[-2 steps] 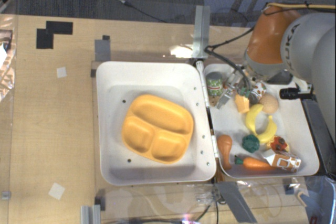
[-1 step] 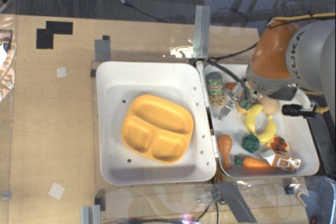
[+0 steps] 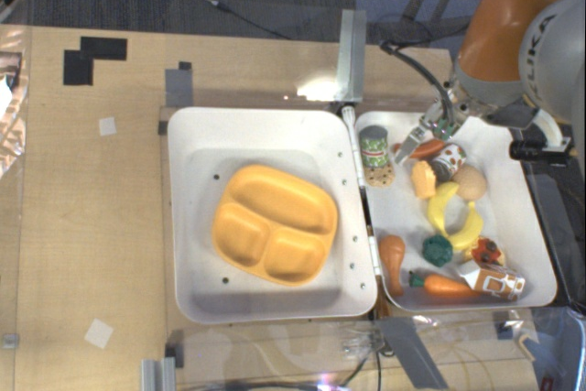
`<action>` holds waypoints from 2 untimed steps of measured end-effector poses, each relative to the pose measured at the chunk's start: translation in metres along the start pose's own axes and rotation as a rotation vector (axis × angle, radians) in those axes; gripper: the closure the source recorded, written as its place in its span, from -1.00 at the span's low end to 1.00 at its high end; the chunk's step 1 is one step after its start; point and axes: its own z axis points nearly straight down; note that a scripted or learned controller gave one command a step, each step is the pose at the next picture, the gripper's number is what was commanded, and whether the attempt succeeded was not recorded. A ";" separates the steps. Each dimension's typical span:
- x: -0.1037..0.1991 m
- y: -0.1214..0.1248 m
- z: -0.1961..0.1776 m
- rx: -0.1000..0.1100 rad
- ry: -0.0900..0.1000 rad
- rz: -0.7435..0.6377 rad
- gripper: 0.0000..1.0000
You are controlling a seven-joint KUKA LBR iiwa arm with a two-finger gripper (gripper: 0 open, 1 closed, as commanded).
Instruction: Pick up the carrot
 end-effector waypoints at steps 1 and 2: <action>0.026 -0.019 0.068 0.003 0.006 -0.028 -1.00; 0.024 -0.016 0.054 -0.002 -0.003 -0.034 1.00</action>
